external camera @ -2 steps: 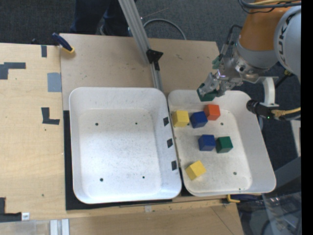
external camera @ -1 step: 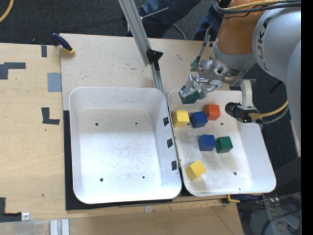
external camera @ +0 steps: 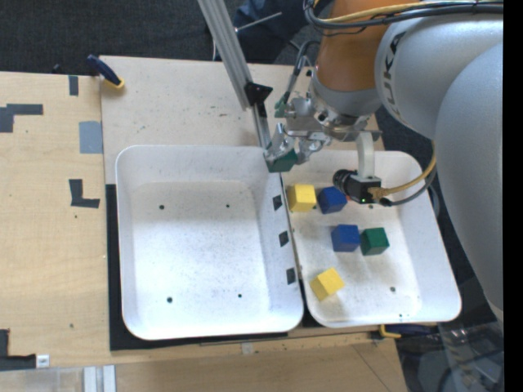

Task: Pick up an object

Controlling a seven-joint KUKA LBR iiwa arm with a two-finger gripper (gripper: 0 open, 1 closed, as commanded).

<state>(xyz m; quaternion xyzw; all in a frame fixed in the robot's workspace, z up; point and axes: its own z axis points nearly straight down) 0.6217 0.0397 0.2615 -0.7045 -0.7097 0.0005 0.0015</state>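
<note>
My gripper [external camera: 286,152] hangs over the back left corner of the right bin [external camera: 425,292], near the wall shared by the two bins. A small green cube [external camera: 283,162] sits between its fingers, raised above the bin floor. On the floor of the right bin lie a yellow cube [external camera: 302,197], a blue cube [external camera: 331,200], a second blue cube [external camera: 345,237], another green cube [external camera: 374,240] and a second yellow cube [external camera: 328,283].
The left bin [external camera: 131,219] stands beside the right one. A slanted metal pole [external camera: 233,47] comes down to the back of the bins by the gripper. A blue and yellow tool [external camera: 105,70] lies on the bench at the back left.
</note>
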